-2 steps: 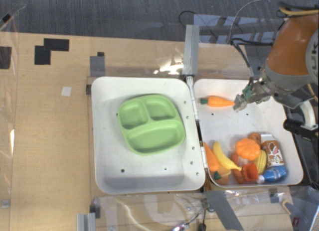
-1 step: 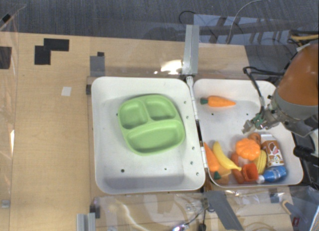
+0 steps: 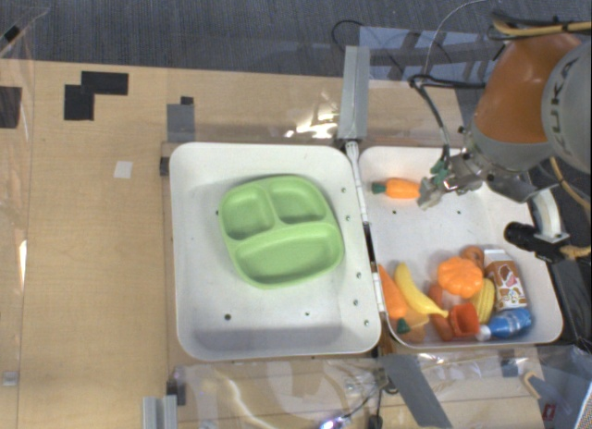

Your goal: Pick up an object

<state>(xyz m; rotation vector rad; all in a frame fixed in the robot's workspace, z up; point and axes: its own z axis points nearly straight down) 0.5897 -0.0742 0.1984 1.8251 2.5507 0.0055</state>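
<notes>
A small orange carrot with a green tip [image 3: 398, 189] lies near the back left of the right bin [image 3: 462, 233]. My gripper [image 3: 437, 187] hangs just right of it, fingers pointing down toward the bin floor, and nothing shows between them. At the front of the same bin sits a pile of toy food: a banana [image 3: 414, 290], an orange pumpkin [image 3: 460, 276], a corn cob [image 3: 485, 298], a brown packet [image 3: 505, 285], a blue bottle [image 3: 510, 324] and another carrot [image 3: 391, 294].
The left bin [image 3: 199, 325] holds a green divided plate [image 3: 279, 229]. A metal divider [image 3: 352, 94] runs between the bins at the back. Cables loop above the arm at the right.
</notes>
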